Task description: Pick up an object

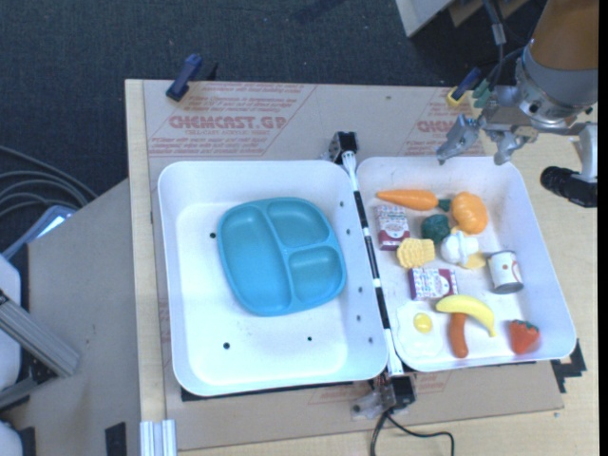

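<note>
Arm raised over the far edge of the right bin (546, 245), jaws (478, 144) spread and empty.

You see the grey arm (556, 74) enter from the right, orange band uppermost, its jaws pointing down and parted above that bin's far rim, gripping nothing. Inside the bin, the carrot (408, 199) lies nearest the jaws, the banana (467, 308) toward the near side. Beyond the bin, the table (237, 122) sheet reads "CHEMCAST".

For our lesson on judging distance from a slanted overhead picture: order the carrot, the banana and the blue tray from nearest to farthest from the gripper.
1. Carrot: at the far end of the right bin, just below the gripper.
2. Banana: toward the right bin's near end.
3. Blue tray: in the left bin.
</note>
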`<action>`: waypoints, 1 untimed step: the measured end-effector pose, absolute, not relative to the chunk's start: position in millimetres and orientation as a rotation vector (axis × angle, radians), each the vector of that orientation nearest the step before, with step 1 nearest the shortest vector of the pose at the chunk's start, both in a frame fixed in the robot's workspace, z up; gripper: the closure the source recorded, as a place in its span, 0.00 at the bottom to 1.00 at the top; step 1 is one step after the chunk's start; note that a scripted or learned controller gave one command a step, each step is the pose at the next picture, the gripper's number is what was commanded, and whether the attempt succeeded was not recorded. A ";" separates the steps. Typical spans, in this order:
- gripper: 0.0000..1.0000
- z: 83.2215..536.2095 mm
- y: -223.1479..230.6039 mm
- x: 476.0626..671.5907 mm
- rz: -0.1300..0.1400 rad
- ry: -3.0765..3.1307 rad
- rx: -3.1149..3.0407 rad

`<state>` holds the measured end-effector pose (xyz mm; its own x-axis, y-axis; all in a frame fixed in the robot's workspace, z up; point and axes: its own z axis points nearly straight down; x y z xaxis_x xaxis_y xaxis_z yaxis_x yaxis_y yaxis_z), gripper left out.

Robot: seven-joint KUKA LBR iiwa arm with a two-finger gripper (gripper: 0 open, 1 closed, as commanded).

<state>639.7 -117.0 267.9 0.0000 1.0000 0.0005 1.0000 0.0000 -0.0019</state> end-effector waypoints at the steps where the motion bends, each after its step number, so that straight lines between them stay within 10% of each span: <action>1: 0.00 139.7 -160.1 654.0 0.004 -2.218 -2.220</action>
<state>654.0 -160.1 139.7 0.0012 1.0000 0.0005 1.0000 -0.0012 -0.0044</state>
